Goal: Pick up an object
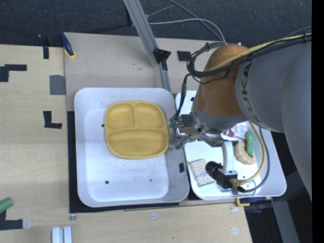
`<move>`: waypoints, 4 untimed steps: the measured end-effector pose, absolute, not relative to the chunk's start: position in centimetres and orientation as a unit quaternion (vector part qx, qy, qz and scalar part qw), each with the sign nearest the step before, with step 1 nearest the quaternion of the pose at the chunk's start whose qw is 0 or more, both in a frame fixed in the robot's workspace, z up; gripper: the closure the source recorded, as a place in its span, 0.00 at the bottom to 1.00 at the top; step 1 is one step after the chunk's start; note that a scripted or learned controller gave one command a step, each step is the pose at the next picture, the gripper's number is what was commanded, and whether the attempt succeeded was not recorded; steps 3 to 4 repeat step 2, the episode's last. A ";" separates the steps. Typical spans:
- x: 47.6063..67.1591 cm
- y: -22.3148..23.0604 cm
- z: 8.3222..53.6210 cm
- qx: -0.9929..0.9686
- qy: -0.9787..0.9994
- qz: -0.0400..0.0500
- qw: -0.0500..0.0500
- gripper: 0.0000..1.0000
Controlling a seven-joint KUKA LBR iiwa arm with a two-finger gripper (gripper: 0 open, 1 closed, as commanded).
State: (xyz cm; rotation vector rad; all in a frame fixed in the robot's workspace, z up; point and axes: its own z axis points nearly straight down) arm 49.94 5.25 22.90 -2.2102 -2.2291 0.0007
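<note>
My tool [177, 130] sits low at the wall between the two bins; can't tell its state, wrist blocks the view. Yellow tray [136, 129] lies flat in the left bin [91, 186], its edge just beside my tool. Risks: flat tray gives little to grip, so it may slide; I could strike the bin wall; cable [260, 161] near items behind me might snag.

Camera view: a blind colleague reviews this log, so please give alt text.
A grey arm's gripper hangs at the right edge of a yellow divided plastic plate lying in the left white bin; the right white bin holds small items.
</note>
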 end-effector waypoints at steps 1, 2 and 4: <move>49.2 9.6 22.8 -0.705 -0.710 0.001 0.001 1.00; 49.2 9.4 22.8 -0.706 -0.708 0.001 0.001 0.00; 49.2 9.4 22.8 -0.706 -0.708 0.001 0.001 0.00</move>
